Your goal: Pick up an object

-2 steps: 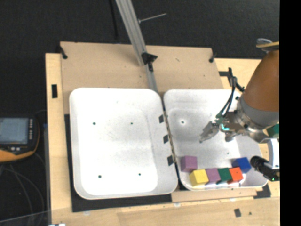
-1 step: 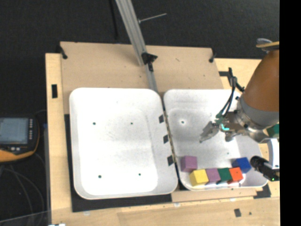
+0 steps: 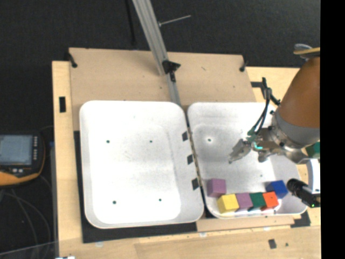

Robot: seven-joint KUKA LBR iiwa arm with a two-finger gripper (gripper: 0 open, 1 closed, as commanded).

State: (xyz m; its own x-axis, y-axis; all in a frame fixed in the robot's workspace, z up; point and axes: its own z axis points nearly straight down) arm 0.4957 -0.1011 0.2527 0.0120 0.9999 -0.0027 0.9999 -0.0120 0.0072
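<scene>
Two white bins sit on the bench [image 3: 135, 74]; the right bin [image 3: 226, 117] holds small blocks [image 3: 245, 198] along its near edge. The end effector [image 3: 240, 151] hovers above, apparently empty; finger spread cannot be told. Next likely: descend onto the purple cube [image 3: 216, 186].

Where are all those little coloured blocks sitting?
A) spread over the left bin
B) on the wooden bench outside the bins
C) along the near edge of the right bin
C: the purple block, yellow block and their neighbours cluster along the right bin's near edge.
</scene>
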